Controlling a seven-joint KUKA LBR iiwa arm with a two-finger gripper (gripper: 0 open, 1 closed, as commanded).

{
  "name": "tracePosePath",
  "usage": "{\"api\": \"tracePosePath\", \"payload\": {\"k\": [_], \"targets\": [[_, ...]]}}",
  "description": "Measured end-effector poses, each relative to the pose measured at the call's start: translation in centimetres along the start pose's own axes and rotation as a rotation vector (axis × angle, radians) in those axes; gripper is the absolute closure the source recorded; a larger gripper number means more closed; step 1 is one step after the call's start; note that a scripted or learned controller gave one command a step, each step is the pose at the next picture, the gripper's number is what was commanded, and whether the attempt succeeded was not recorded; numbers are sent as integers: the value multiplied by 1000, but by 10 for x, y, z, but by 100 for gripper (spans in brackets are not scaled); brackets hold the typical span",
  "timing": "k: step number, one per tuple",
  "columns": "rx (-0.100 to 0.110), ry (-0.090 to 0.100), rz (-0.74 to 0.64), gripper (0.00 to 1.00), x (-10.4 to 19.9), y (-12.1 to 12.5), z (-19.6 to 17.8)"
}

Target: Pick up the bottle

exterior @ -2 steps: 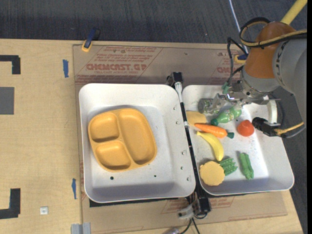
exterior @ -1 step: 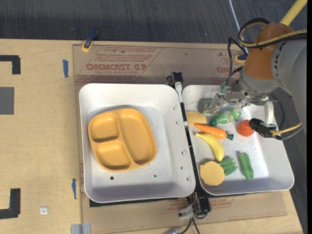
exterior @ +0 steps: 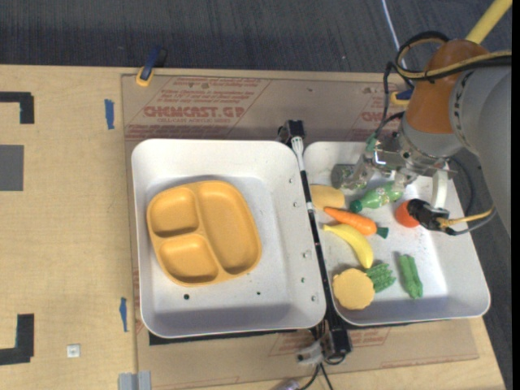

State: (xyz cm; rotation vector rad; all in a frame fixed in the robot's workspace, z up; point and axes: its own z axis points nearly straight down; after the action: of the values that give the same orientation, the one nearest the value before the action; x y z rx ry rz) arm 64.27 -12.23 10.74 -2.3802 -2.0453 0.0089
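A slanted overhead view of a cardboard-covered worktop [exterior: 73, 218] with two shallow white bins side by side. The left bin [exterior: 162, 299] holds a yellow-orange divided plate [exterior: 203, 231] with three compartments, lying flat near its middle.

The right bin [exterior: 455, 295] holds toy food. A pale yellow block [exterior: 327, 197] lies near the bin's left wall, with an orange carrot [exterior: 351, 220] just below it and a yellow banana [exterior: 354, 243] below that. A round yellow-orange piece [exterior: 353, 289] sits at the front, touching a small green leafy piece [exterior: 380, 277]. A green vegetable [exterior: 409, 275] lies to the right of these. A red-orange item [exterior: 406, 213] is partly covered by a dark part of the arm.

The grey arm [exterior: 479, 112] with its orange band reaches in from the right, cut off by the frame edge. The claw [exterior: 380, 162] hangs over the bin's back area. Its metal parts blur together, so I cannot tell whether it is wide or narrow, or whether it holds anything.

Under the claw lies a greenish, partly clear object [exterior: 375, 195] that may be the bottle; its shape is too hidden and blurred to be sure.
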Motion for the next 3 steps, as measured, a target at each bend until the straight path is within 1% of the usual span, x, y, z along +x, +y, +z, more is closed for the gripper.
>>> {"api": "tracePosePath", "payload": {"k": [1, 2, 3], "targets": [[9, 1, 141, 0, 0, -4, 0], [-2, 4, 453, 0, 6, -36, 23], [-6, 4, 646, 0, 18, -34, 22]]}}
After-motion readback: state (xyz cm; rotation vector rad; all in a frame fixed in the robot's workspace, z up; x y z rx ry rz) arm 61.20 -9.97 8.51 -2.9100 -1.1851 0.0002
